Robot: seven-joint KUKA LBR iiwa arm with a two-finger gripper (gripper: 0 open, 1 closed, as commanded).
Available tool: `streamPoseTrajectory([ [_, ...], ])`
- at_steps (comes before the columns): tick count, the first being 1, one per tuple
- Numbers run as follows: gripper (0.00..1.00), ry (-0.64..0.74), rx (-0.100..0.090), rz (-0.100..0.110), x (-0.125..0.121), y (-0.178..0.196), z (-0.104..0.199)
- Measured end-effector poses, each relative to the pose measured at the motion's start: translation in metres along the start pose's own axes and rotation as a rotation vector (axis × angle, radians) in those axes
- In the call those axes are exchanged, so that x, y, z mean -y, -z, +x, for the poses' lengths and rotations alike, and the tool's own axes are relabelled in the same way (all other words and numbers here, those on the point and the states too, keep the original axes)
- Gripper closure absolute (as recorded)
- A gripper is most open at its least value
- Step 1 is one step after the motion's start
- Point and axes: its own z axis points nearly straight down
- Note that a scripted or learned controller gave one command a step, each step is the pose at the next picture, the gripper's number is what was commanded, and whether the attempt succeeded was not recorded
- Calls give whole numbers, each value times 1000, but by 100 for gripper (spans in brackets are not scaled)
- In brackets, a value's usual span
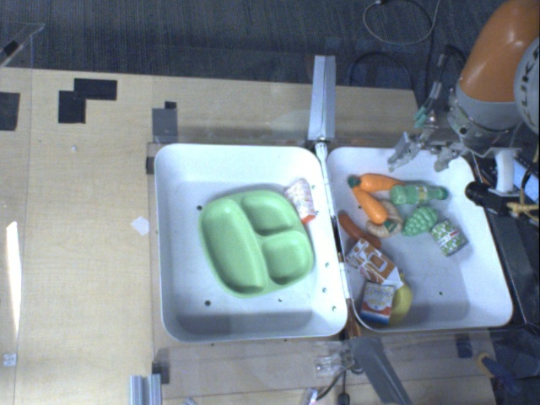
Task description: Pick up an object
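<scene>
Right now the pincer (426, 148) hangs above the far edge of the right bin (485, 298), its two fingers spread apart with nothing between them, so the pick has not begun. Any object will do, and the candidates lie in that bin: two orange carrots (372, 194) just nearer than the pincer, a green bottle (416, 194) to their right, a knobbly green piece (419, 221), and a small green-labelled can (449, 238) standing a little apart.

For a clean grasp I would judge the can or the bottle the better target (each has some bare bin floor beside it), since the carrots touch one another and the fingers could wedge between them. Come straight down, fingers set across the narrow side, and close only once low enough.

Nearer in the same bin lie printed packets (372, 262) and a yellow item (402, 300). The left bin (177, 251) holds a green divided tray (256, 240). Both bins sit on a pale wooden counter (76, 251), with dark carpet beyond.
</scene>
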Motion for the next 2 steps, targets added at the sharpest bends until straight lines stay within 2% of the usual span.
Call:
streamPoseTrajectory([
  [1,0,178,1,-3,-17,-123,3],
  [2,100,181,0,-2,-18,-110,3],
])
